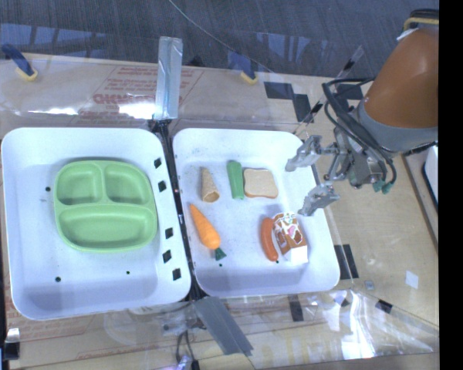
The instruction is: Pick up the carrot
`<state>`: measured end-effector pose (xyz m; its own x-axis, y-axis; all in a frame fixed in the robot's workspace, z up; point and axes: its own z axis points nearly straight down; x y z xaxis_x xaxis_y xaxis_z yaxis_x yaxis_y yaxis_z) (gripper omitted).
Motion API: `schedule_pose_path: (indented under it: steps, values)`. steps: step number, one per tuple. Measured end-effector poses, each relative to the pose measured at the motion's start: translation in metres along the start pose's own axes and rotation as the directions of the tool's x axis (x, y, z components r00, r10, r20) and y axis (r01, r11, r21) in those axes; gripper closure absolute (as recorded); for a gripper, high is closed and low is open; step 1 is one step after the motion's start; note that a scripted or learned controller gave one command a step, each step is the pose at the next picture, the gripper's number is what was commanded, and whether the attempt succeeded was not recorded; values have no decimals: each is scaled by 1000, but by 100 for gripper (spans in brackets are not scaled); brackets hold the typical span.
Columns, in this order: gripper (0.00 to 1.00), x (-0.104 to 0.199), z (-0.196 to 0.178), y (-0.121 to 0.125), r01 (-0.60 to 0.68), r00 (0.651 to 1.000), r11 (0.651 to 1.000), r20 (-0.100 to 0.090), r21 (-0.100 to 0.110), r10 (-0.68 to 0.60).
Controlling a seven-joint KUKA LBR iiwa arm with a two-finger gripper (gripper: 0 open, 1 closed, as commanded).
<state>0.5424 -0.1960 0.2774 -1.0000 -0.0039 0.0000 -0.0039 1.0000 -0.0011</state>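
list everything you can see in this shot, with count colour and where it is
carrot: 1, orange with green top, right bin, near its left wall
ice cream cone: 1, tan, right bin, upper left
cucumber: 1, green, right bin, between cone and bread
bread slice: 1, light brown, right bin, upper middle
sausage: 1, orange-red, right bin, lower right
carton: 1, red and white, right bin, beside the sausage
divided plate: 1, green, left bin
bins: 2, white, side by side on the bench
gripper: 1, grey, open, over the right bin's right edge
arm: 1, grey with orange band, upper right
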Motion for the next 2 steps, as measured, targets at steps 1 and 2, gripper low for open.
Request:
schedule_pose_path:
  steps: [1, 2]
  values:
    - [0, -18, 160, 52, -139, 990, 990, -13, -4, 139]
    - [0, -3, 186, 100, -224, 975, 975, -3, -3, 224]
